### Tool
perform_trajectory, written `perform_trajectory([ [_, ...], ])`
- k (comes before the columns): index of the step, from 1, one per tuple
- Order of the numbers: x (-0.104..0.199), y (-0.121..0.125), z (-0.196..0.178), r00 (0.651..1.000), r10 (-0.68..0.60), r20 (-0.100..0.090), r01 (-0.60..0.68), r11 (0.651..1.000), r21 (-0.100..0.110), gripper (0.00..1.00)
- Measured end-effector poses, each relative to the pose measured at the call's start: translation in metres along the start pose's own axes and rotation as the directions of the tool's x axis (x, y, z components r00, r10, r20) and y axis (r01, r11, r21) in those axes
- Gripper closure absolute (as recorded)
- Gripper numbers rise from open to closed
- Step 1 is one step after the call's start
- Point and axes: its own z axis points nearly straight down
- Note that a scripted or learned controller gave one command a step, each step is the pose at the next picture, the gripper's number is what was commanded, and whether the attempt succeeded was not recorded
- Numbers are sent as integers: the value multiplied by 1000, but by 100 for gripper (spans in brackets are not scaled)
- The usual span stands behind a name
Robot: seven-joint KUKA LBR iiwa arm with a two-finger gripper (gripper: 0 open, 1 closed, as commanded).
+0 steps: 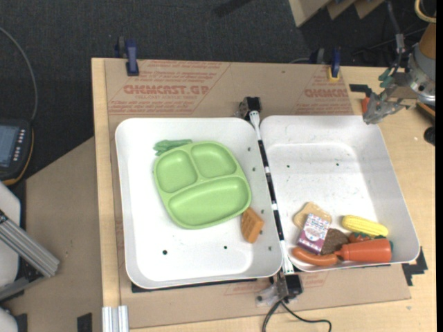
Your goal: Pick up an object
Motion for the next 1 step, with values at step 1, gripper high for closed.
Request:
perform_trajectory([
  [1,65,-3,137,1000,-1,-12,2,1000,24,100],
])
